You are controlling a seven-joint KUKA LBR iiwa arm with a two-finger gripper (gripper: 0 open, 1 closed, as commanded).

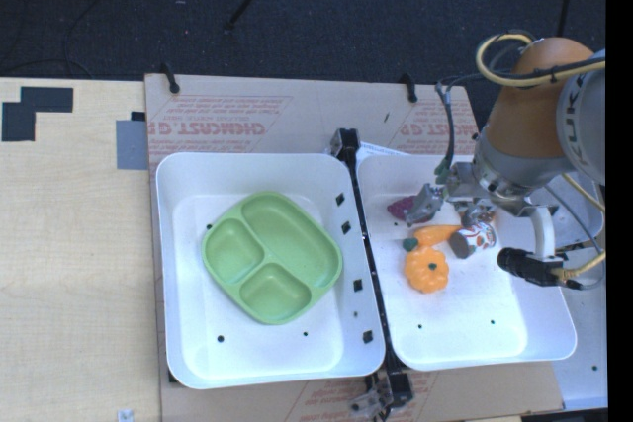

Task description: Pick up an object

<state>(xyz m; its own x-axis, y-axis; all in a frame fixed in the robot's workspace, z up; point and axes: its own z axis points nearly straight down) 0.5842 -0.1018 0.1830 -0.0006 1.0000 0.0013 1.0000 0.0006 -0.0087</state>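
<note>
Judging from how things lie, the pick is not yet made: nothing is seen lifted clear of the bins.

On the counter (69,242), two shallow white bins sit side by side. The left bin (188,331) carries a green divided plate (272,256), lying flat with its three compartments turned up. The right bin (495,336) holds the small objects, all gathered near its upper middle and resting on the bin floor. The grey arm (539,128), with its orange band, is reached in over the upper right corner of this bin.

The hand (473,212) is placed low among the objects, but whether its fingers are apart or together cannot be told, since the metal parts there are small and blurred against the clutter.

Of the objects, the orange toy pumpkin (427,270) is the largest and lies just below the hand, apart from it. An orange carrot-shaped toy (435,236) with a green end lies just above the pumpkin, close beside the hand; contact cannot be settled. A purple object (403,208) is seen to the left, partly behind a metal part. A small grey piece (462,246) and a red-and-white item (483,236) lie under the hand.

What is left, it is judged, is the whole grasp: closing on one object and raising it.
</note>
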